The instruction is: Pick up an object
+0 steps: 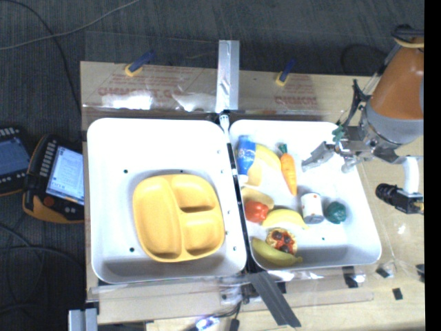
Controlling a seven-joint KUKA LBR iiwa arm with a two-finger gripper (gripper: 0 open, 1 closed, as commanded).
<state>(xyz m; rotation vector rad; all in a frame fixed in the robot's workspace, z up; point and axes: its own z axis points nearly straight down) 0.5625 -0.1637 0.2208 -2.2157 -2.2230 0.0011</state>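
I saw the worktop (324, 88) carrying two white bins side by side. The left bin (110, 185) held a yellow divided plate (180, 216). The right bin (358, 233) held all the small things, crowded against its left wall.

The arm (403, 88) reached in from 3 o'clock, and the gripper (324, 154) hung over the upper right part of the right bin. Its fingers looked spread wide, pointing toward 8 o'clock, and nothing was between them.

The nearest thing to pick was, in my judgement, the carrot (289, 173). It lay near the gripper, at about 8 o'clock from it, with open bin floor around its right side. Its long axis ran almost from 12 to 6 o'clock, slightly tilted; the green top pointed to 12 and the thin tip to 6. So I judged that the fingers should close across it, from 9 to 3 o'clock.

Just left of the carrot lay a blue and white bottle (247, 154) on a pale yellow piece. Lower were a red tomato (255, 212), a banana (275, 254), a small white can (312, 207) and a dark green ball (335, 212), the ball at 6 o'clock from the gripper and well apart from it.
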